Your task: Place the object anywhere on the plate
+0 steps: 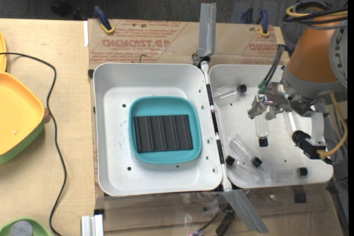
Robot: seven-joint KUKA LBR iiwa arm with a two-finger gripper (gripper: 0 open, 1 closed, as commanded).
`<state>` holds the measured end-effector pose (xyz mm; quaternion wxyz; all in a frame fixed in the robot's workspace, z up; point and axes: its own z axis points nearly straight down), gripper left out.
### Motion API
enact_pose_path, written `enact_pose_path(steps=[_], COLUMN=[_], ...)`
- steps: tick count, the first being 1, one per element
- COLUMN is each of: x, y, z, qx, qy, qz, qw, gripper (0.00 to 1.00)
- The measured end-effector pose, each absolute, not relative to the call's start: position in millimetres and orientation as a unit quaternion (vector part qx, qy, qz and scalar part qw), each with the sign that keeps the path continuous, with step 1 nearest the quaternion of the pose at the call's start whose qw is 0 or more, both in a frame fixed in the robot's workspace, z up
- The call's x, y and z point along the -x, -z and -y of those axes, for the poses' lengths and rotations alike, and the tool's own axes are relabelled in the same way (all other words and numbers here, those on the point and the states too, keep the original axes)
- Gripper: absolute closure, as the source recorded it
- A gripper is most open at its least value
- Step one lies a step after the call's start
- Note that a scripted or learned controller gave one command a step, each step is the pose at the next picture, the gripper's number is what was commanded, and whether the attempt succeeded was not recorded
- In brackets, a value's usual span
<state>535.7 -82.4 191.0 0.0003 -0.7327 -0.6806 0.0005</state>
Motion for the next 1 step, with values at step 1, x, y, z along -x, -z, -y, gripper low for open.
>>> enact_pose_path(steps=[1], x=[-535.7], y=[-191.1], z=[82.5], qx=[0.733], qy=[-0.0006], qz=[0.681], qw=[0.0], gripper=[0.0])
